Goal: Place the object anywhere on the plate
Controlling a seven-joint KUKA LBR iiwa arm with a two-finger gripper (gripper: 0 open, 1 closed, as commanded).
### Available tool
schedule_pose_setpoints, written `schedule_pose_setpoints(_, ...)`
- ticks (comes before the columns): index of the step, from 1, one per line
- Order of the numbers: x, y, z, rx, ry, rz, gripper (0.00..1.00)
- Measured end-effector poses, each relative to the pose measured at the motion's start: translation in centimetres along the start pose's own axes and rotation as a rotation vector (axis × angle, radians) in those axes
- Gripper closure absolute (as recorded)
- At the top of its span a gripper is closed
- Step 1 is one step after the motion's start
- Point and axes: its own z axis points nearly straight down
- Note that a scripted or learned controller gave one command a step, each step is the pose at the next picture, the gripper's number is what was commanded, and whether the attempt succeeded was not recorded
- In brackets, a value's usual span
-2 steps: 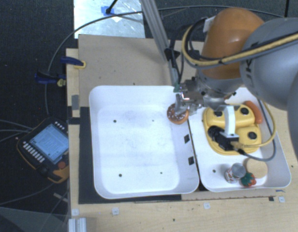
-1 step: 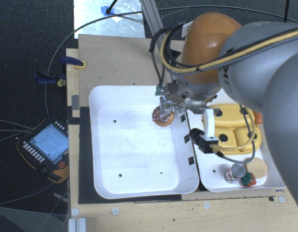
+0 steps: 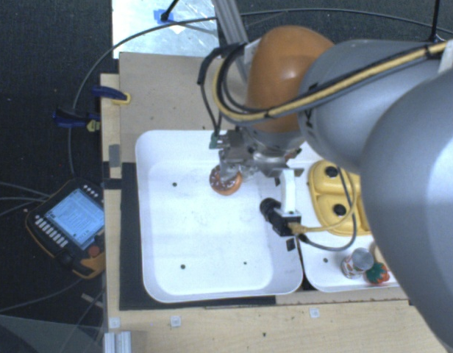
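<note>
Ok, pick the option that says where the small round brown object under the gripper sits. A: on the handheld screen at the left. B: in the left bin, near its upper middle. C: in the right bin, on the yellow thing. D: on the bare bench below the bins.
B: the small round brown object lies on the white floor of the left bin, near its upper middle, right beneath the gripper.

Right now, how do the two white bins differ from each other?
The left bin lies almost wholly in sight, while the arm covers much of the right bin. The left bin holds a small round brownish object under the gripper; the right bin holds a yellow item and small colourful pieces. Both are shallow and white.
</note>
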Motion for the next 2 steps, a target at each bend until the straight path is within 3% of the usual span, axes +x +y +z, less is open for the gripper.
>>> schedule_pose_setpoints(1, 1.93, 0.88, 0.96, -0.002, 0.0, 0.002, 1.0)
schedule_pose_setpoints(2, 1.87, 0.84, 0.92, -0.002, -0.001, 0.003, 0.0)
